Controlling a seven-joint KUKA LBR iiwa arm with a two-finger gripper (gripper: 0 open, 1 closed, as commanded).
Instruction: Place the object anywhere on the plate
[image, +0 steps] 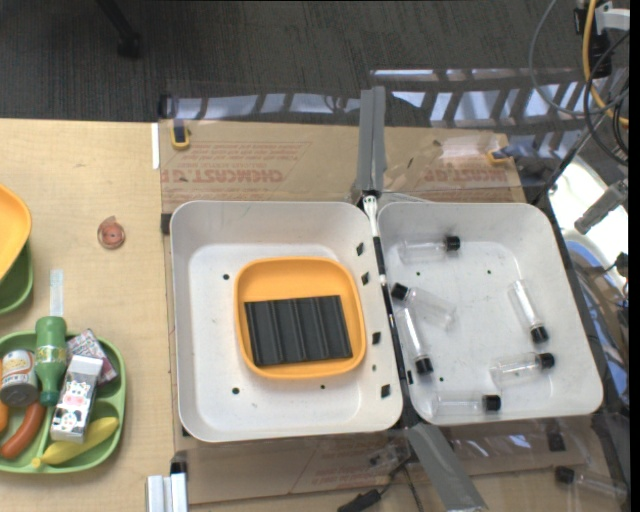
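Two white bins (190, 400), orange plate (300, 275) in left one holding a ribbed dark object (300, 330), mirrored "CHEMCAST" print on cardboard (240, 170) behind.

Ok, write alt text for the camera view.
An orange square plastic plate holding a dark ribbed rectangular block sits in the left shallow white bin. The right shallow white bin holds several clear black-capped tubes.

two shallow white bins sit side by side on the table (90, 180). the left bin (200, 400) holds an orange plate (298, 277) carrying a dark ribbed slab (300, 331). the right bin (570, 370) holds several clear tubes with black caps, scattered: one near the top (432, 246), one by the right wall (527, 310), others along the left and lower edges. a green tray (105, 440) of toy food sits at far left.
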